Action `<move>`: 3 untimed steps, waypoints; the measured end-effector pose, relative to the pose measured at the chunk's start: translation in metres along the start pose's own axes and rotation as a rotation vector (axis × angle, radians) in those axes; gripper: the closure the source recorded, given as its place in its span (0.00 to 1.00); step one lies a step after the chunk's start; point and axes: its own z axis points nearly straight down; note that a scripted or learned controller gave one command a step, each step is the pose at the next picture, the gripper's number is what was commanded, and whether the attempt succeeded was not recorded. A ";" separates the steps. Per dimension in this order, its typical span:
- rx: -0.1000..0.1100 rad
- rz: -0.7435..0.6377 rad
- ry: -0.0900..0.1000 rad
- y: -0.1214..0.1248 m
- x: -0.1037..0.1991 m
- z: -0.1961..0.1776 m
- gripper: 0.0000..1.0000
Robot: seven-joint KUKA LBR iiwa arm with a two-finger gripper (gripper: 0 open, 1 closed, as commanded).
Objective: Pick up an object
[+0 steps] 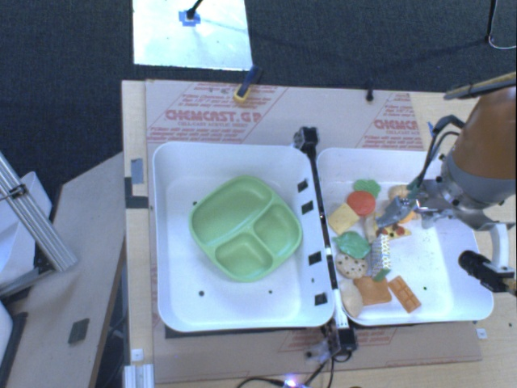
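The tabletop (pixel 202 107) carries two shallow white bins side by side. The left bin (pixel 174 241) holds a green divided plate (pixel 245 228), lying flat near its middle. The right bin (pixel 452 273) holds a cluster of toy food pieces toward its left side: a red tomato piece (pixel 362 204), a yellow wedge (pixel 342 217), a green leaf shape (pixel 352 244), a cookie (pixel 350 266) and an orange block (pixel 404 293). The arm (pixel 485 148) reaches in from the right, its jaws (pixel 393 214) low over the cluster just right of the tomato piece; whether they are apart or together cannot be told.
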 end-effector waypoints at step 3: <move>-0.006 0.001 -0.002 0.008 -0.008 0.126 0.00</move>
